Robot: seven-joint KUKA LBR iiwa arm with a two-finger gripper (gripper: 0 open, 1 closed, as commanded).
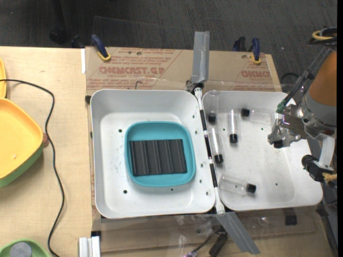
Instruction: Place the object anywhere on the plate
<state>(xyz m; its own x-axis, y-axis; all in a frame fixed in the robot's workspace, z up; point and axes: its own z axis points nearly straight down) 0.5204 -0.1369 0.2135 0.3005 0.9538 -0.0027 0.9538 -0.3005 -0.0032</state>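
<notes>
The tool (278,134) hangs over the right bin; I cannot tell its grip. The nearest tube (232,126) lies left of it, long axis running away; plate (159,155) farther left.

Arm (324,84): one, entering at the right edge of the frame, upper right to mid right. Orange band at the upper right, cut by the frame edge. Grey wrist housing directly below the band, at mid right. Gripper (278,138): metal assembly projecting left from the wrist, at the right of the frame, about mid height, tilted down and to the left. Finger state: too small and cluttered to tell. Green cable running diagonally from the gripper up toward the band. Further grey and black arm parts at the lower right edge
</notes>
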